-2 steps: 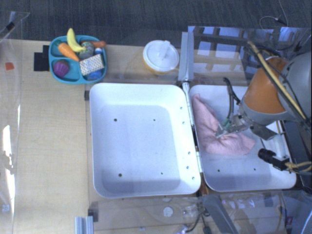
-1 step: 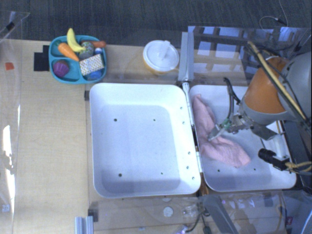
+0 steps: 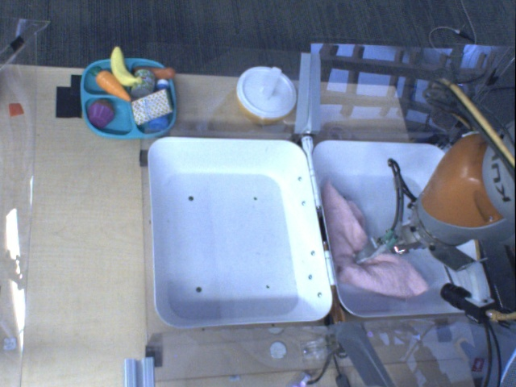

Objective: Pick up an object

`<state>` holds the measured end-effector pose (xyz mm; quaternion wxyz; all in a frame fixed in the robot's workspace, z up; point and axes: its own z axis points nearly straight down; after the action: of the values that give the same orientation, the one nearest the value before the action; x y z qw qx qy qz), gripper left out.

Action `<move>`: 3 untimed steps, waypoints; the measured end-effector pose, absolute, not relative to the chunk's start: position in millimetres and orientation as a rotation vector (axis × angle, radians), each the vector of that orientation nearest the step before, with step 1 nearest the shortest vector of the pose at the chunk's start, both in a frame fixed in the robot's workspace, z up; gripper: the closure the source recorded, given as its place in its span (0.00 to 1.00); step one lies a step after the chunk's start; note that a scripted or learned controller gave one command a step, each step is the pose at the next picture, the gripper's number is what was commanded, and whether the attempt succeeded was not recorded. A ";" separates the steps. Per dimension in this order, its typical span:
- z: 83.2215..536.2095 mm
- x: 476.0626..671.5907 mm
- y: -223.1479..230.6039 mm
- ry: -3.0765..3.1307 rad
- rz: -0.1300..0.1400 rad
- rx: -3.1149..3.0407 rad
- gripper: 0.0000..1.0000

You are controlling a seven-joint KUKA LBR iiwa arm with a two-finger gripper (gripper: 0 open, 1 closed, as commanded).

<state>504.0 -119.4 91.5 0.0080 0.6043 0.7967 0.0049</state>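
A crumpled pink cloth (image 3: 360, 251) lies in the right white bin (image 3: 364, 164), along its left wall and down toward the front. My gripper (image 3: 377, 250) reaches in from the right, low over the middle of the cloth, with its tip against the fabric. The arm's orange band (image 3: 458, 192) and grey wrist cover the right part of the bin. Part of the cloth lies under the gripper.
The left white bin (image 3: 234, 232) sits beside the right one, and the two share a narrow divider. At the back left stands a blue tray (image 3: 129, 97) of toy food, with a white lidded container (image 3: 267, 93) behind the bins. Cables hang at the back right.
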 end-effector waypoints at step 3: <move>91.7 493.1 -91.7 2.474 0.014 1.903 0.00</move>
<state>493.1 -91.7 91.7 0.0104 0.6097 0.7925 0.0046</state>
